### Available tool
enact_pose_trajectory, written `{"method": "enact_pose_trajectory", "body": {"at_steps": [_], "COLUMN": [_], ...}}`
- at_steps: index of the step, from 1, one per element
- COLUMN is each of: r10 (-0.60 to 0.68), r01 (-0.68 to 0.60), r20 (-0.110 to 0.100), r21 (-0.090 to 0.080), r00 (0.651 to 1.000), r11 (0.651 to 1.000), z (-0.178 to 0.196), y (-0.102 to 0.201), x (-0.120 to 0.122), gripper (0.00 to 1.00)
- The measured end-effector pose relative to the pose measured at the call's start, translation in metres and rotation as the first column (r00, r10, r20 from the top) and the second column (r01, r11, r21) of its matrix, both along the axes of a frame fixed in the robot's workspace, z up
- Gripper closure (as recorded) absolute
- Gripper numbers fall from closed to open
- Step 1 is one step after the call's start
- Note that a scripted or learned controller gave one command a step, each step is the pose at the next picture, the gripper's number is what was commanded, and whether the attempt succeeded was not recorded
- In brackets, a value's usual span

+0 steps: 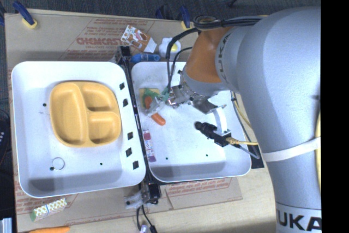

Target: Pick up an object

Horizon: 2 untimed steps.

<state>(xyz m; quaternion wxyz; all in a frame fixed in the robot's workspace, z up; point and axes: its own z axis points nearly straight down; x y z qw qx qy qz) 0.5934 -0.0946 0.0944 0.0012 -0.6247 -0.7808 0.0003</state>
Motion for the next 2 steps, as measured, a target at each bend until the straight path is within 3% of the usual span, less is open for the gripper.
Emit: {"method": "enact_pose_trajectory", "body": {"at_steps": [1,2], "r10": [0.005,0.183], "r01": [-0.005,-0.183], "r20": [-0.002,0.001], "r21": [0.001,0.0], "r00": [1.0,0.983], "r11": [1.0,0.983], "z": [0.01,0.098], "y": [0.0,0.047], "x": [0.0,-0.015], "gripper": [1.0,1.0]}}
